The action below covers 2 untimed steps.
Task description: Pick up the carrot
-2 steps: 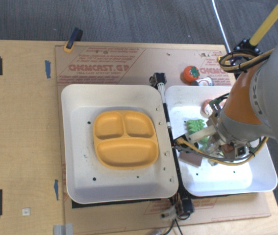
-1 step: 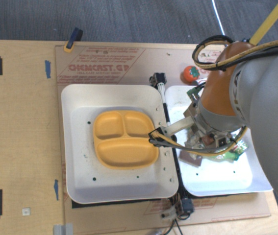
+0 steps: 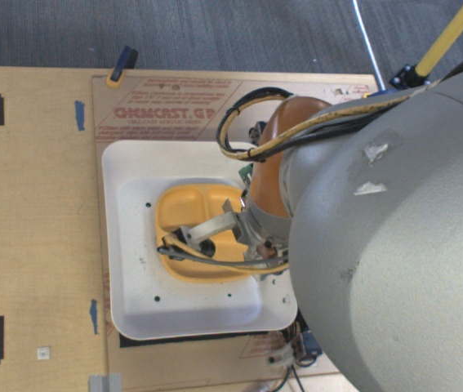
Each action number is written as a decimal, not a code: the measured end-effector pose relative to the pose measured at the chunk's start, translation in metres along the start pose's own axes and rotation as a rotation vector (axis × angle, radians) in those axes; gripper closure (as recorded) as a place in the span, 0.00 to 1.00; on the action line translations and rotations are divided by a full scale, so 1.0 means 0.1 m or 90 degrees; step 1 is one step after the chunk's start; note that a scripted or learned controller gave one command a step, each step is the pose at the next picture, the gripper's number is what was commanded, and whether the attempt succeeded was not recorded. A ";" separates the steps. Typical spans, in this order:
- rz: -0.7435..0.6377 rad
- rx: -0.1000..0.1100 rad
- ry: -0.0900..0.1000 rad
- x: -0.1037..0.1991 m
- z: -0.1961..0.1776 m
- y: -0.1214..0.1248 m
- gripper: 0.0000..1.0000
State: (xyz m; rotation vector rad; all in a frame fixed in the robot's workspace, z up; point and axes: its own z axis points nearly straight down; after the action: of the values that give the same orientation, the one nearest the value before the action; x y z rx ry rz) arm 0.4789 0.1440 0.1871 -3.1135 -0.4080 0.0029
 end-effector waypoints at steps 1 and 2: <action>0.001 -0.001 0.002 -0.03 -0.66 0.16 1.00; 0.039 -0.002 0.001 -0.18 -0.81 0.70 1.00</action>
State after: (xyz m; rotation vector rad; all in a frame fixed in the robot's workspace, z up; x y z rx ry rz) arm 0.4795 0.0712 0.2680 -3.1267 -0.3131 -0.0006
